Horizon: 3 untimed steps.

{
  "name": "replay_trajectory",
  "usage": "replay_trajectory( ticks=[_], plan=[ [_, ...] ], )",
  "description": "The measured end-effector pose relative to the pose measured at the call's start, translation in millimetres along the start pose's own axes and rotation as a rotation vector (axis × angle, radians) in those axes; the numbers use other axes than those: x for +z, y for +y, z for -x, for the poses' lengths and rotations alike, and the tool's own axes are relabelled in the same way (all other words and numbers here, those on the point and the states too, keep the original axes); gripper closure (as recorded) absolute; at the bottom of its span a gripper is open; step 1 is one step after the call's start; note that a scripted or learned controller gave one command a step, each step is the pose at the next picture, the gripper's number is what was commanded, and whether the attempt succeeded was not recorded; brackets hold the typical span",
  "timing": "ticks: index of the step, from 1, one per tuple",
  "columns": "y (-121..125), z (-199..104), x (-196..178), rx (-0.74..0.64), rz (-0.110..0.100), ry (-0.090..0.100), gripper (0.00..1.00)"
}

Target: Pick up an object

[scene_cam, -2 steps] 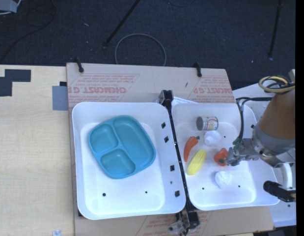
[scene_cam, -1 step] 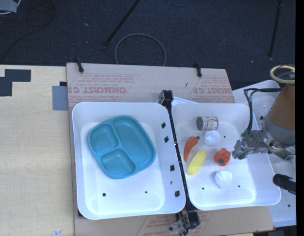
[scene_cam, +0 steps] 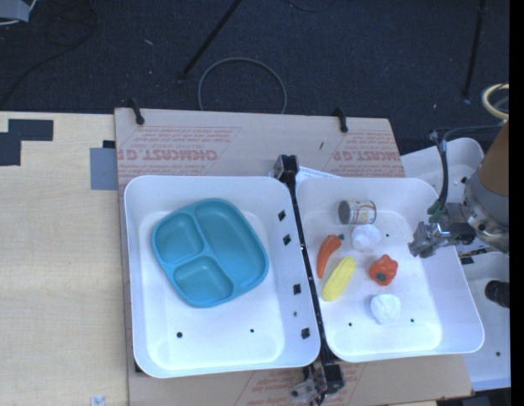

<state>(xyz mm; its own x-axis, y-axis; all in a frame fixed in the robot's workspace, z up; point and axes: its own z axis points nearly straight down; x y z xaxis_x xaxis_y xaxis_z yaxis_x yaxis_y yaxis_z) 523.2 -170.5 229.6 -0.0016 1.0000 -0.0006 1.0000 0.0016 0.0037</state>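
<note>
Nearest the camera in the right bin (scene_cam: 465,332) lies a white lumpy object (scene_cam: 385,308), well clear of the others. Just above it sits a red pepper-shaped toy (scene_cam: 383,269), and to its left a yellow corn cob (scene_cam: 339,278) lies tilted, touching an orange carrot (scene_cam: 328,253). A second white object (scene_cam: 366,238) rests just below a small can (scene_cam: 357,212) lying on its side. The left bin (scene_cam: 151,345) holds a blue three-compartment plate (scene_cam: 210,251). The jaws (scene_cam: 424,242) hang over the right bin's right side, near the pepper but apart from it; whether they are parted or closed cannot be told, and nothing shows between them
</note>
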Motion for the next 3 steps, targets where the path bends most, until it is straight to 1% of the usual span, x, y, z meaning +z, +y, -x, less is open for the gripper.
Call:
replay_trajectory(
  ticks=[1,2,3],
  plan=[
    [0.8,0.9,-33.6,0.001,-0.002,0.0,1.0],
    [2.7,-53.6,-38.5,-0.004,-0.006,0.003,1.0],
    [15.6,-105.5,-36.7,-0.002,-0.006,0.002,1.0]
  ],
)
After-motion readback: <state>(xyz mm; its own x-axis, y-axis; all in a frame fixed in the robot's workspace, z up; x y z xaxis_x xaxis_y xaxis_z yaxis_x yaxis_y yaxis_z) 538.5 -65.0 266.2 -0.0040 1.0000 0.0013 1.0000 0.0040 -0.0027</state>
